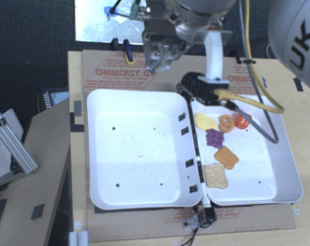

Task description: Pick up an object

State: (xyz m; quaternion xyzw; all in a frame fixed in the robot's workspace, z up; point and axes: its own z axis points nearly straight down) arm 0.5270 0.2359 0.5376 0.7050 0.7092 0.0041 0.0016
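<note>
Plainly, we hang our tool (159, 59) high behind the left bin (134, 152), its grip state untellable; the toy foods, among them a purple grape bunch (214, 138), lie clustered right of that bin, awaiting descent.

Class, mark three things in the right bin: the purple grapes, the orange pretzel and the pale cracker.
purple grapes (214, 138), camera view, middle of the cluster.
orange pretzel (226, 123), camera view, its looped body.
pale cracker (215, 176), camera view, centre of its face.

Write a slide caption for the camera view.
Tool hovers beyond the bins; six toy foods lie in the right bin.
</note>
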